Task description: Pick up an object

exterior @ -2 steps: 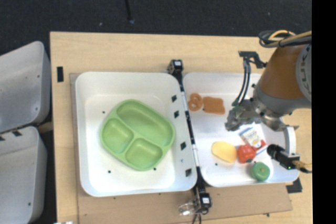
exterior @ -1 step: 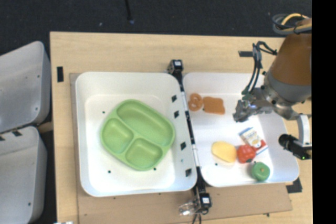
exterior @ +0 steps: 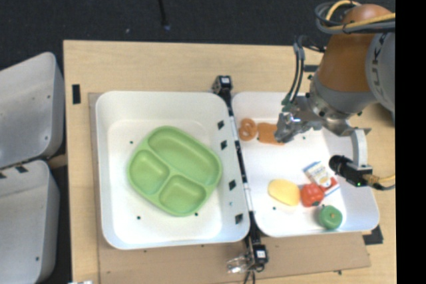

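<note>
Fingers (exterior: pixel 285 131) low in the right bin (exterior: pixel 266 103), tips against the orange piece (exterior: pixel 267 134); spread impossible to tell, no grip to be seen. Likely a light, smooth plastic toy, apt to slip; best pinched across its narrow middle. Just left, a small ring (exterior: pixel 247 129) near the bin's wall, leaving little room that way. Toward the front, well apart: yellow lemon (exterior: pixel 284 192), red piece (exterior: pixel 311 195), green apple (exterior: pixel 329 217). Green tray (exterior: pixel 174 171) in the left bin. Open floor between for lifting straight up.
</note>
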You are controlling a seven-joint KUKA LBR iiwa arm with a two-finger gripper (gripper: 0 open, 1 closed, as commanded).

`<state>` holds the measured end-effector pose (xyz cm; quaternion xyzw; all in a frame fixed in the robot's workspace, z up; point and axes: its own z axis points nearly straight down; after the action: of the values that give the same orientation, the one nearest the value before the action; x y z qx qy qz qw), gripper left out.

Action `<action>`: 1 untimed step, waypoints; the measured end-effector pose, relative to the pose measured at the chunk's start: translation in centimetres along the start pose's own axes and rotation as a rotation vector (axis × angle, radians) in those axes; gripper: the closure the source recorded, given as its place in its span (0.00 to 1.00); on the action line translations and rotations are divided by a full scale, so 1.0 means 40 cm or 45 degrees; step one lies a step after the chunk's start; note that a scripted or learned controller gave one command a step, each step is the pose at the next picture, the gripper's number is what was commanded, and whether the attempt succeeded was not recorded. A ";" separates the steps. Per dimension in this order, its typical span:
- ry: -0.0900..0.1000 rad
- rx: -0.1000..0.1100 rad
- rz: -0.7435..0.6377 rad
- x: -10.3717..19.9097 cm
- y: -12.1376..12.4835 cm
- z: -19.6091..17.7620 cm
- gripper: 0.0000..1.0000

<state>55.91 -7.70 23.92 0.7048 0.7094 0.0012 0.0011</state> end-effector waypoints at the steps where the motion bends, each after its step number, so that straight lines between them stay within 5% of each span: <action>1: 0.001 0.003 0.000 0.134 0.040 0.023 1.00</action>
<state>57.49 -2.32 23.00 0.7046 0.7096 0.0008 0.0001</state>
